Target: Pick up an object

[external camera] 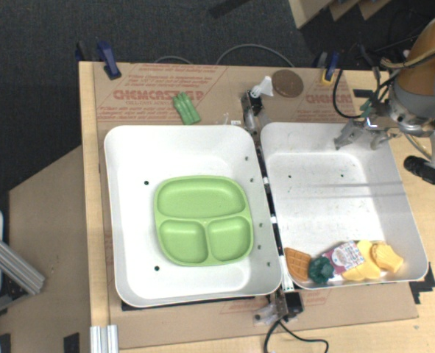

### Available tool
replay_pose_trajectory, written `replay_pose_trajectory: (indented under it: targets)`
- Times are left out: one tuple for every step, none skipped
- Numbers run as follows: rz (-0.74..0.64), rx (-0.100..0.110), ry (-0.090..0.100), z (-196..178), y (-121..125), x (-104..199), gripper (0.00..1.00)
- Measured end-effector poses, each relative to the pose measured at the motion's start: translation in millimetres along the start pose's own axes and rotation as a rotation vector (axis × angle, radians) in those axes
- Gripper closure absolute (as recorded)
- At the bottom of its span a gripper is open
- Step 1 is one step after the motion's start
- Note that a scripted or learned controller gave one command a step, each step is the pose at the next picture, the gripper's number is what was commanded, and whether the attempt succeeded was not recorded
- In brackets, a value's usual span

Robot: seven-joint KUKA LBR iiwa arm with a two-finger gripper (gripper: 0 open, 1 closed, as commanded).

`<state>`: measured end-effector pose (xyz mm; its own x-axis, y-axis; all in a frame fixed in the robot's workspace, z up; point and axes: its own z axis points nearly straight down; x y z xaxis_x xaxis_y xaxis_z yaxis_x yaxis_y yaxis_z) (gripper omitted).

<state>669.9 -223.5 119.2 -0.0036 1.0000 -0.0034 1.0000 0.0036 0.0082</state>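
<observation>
We see the grey two-finger gripper (361, 133) at the upper right corner of the right-hand shallow white plastic bin (335, 190), just above its far rim. Its two thin metal fingers (344, 137) are splayed apart in a wide V, and there is nothing between them. Behind it, the rounded grey wrist with its orange band (427, 57) enters from the right of that bin.

The things to be picked lie in a huddle along the near edge of the right-hand bin, in its lower right corner, well apart from the gripper. From left to right we make out a tan waffle-textured wedge (297, 262), a dark green lumpy toy (321, 270), a small round pink-and-white packet (347, 255) and a cluster of yellow plastic pieces (376, 261). They touch or overlap one another; we cannot tell exactly where one yellow piece ends and the next begins.

To the left of the right-hand bin, touching it along a shared edge, sits the second white bin (129, 160). A light green three-compartment plastic plate (202, 220) lies flat near its middle.

Beyond the far rim of the right-hand bin, on the cardboard-covered bench (151, 87), rest a small green ridged object (187, 109) and a brown round disc (287, 84).
</observation>
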Motion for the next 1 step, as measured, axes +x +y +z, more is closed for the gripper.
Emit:
replay_pose_trajectory:
  targets:
    - [0.003, 0.011, 0.010, 34.5, -65.2, 3.1, 0.00]
